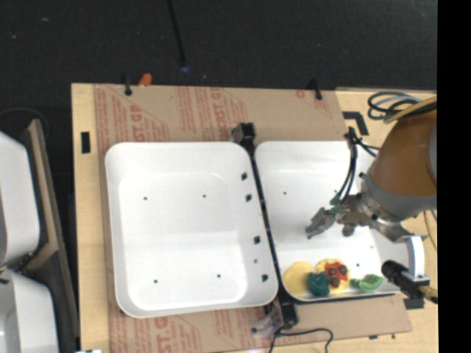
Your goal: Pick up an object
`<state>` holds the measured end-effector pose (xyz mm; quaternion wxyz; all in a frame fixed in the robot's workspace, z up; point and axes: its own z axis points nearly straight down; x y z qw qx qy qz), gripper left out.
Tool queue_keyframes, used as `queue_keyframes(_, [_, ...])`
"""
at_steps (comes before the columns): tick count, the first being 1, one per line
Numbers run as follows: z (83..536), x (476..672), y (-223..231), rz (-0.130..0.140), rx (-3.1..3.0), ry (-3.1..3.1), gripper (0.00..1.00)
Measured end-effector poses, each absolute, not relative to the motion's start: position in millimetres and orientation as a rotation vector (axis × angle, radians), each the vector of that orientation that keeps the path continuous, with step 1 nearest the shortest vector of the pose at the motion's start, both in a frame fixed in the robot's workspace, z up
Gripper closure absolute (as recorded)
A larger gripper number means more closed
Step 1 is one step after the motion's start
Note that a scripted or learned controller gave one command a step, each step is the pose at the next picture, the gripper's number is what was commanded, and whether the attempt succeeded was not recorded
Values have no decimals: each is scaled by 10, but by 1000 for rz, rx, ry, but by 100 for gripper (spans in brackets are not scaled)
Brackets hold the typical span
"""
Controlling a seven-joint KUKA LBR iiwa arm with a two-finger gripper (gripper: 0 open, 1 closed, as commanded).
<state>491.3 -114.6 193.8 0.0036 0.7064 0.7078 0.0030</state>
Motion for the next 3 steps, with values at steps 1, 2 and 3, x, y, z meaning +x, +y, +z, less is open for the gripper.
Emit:
queue_keyframes(1, [962, 5671, -1468, -8, 2227, 2225, 0])
queue_keyframes(2, [1158, 5446, -1110, 2, 2220, 2222, 0])
queue_keyframes(3, [1307, 5163, -1001, 1, 2222, 2220, 0])
